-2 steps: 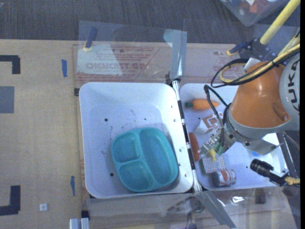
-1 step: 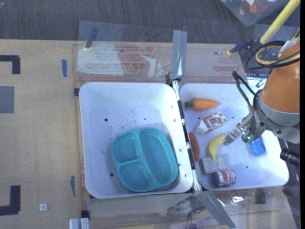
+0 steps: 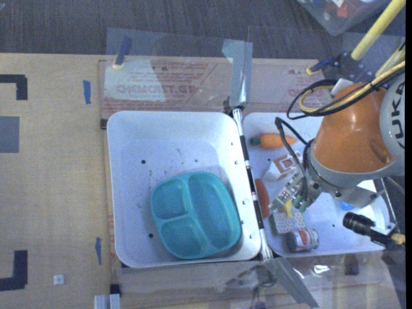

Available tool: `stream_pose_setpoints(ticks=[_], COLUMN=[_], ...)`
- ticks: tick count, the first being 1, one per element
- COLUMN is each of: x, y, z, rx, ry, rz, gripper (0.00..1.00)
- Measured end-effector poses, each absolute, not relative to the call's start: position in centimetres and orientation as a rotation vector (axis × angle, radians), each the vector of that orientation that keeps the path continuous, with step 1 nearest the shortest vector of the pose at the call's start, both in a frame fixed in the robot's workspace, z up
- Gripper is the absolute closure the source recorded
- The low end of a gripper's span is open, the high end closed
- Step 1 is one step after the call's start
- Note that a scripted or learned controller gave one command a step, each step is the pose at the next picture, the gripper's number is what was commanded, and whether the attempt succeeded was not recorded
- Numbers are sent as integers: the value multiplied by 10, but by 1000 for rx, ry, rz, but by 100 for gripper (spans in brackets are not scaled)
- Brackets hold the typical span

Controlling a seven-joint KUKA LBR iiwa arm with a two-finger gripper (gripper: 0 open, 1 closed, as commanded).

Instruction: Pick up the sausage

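The sausage (image 3: 261, 198) is a slim red-brown piece lying lengthwise along the left wall of the right bin (image 3: 335, 242). My gripper (image 3: 291, 197) hangs low over that bin, just to the right of the sausage, under the orange wrist band (image 3: 353, 140). The gripper's tip is cluttered with cables and parts. I see nothing clearly held.
In the right bin lie an orange carrot (image 3: 277, 140) at the far end, a small card (image 3: 284, 165), a pale waffle-like piece (image 3: 287, 223) and a small can (image 3: 302, 239) near the front. A teal divided plate (image 3: 193, 215) sits in the left bin (image 3: 129, 172).
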State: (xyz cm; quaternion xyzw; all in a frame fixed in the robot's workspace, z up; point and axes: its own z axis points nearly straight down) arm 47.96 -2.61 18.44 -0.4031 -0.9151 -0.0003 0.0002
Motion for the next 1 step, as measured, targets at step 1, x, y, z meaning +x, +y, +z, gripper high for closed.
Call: stream_pose_setpoints(ticks=[1], x=[480], y=[-40], z=[185], rx=[-1112], ry=[-2938], rz=[-1], gripper=[100])
